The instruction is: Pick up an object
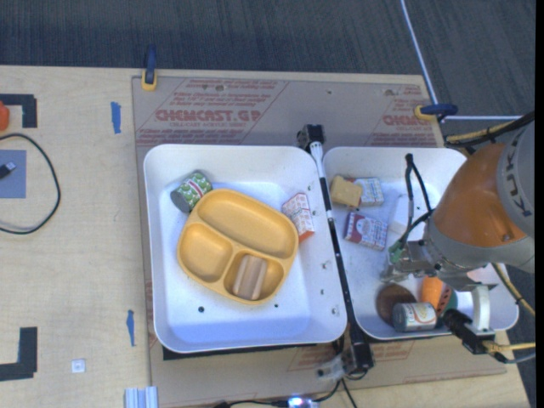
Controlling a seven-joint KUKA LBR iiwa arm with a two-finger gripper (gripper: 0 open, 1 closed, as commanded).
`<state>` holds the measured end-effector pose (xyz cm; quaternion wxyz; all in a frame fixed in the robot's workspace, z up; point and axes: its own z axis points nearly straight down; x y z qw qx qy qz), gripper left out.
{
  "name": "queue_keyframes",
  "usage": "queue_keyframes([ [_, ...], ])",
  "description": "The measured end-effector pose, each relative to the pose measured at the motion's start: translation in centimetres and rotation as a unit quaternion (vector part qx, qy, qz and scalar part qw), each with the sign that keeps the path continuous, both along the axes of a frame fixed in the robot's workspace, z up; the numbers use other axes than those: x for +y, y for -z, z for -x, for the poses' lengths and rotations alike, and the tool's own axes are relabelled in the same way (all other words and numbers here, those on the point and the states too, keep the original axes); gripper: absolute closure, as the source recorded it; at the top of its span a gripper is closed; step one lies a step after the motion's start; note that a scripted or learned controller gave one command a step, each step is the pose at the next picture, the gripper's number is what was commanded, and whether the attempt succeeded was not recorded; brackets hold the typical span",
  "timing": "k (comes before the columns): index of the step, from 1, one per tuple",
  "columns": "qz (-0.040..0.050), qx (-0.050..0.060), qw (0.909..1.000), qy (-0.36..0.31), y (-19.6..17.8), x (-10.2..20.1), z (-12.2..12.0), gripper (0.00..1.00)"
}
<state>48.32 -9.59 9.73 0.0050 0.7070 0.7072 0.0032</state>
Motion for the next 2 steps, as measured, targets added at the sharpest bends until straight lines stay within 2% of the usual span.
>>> queue_keyframes([
  [1,-0.0001,0.000,1.0000,0.000,0.0,0.0,0.0,0.00],
  [2,0.0005,-0.002,1.0000,0.000,-1.0,0.0,-0.1,1.00],
])
